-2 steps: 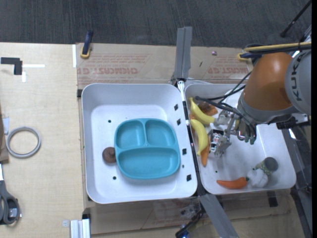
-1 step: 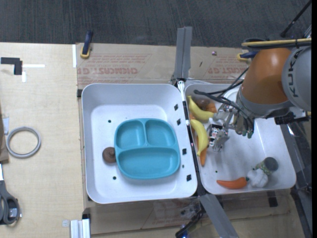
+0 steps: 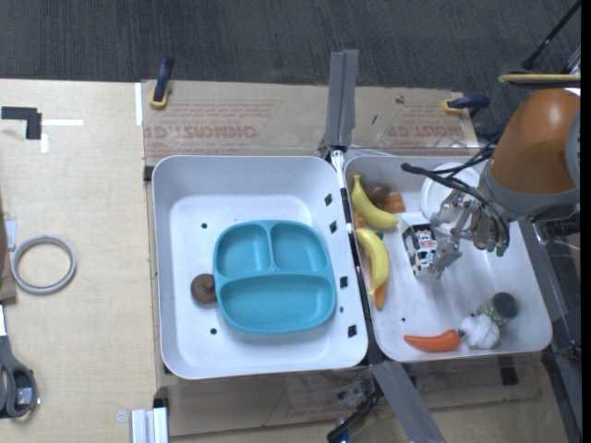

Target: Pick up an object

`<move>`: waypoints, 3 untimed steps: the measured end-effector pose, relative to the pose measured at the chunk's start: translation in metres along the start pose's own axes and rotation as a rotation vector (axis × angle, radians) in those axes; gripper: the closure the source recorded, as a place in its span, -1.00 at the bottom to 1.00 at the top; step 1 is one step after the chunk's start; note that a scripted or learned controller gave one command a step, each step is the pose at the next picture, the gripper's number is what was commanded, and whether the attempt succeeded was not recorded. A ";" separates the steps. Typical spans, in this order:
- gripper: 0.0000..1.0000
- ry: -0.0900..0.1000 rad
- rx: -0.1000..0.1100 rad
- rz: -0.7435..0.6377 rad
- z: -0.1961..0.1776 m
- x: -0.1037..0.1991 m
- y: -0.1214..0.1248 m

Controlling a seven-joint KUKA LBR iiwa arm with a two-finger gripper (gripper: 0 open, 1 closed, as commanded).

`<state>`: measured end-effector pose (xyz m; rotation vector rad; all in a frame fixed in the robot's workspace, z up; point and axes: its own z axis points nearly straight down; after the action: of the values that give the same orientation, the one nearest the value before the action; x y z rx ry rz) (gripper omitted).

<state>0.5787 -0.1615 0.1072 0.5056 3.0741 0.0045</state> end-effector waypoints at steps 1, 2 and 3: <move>-1.00 -0.006 0.002 0.075 0.000 -0.005 0.070; -1.00 -0.006 0.002 0.079 0.000 -0.021 -0.002; -1.00 0.021 0.007 0.126 0.015 -0.009 0.046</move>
<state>0.6027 -0.1212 0.0931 0.7036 3.0575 0.0011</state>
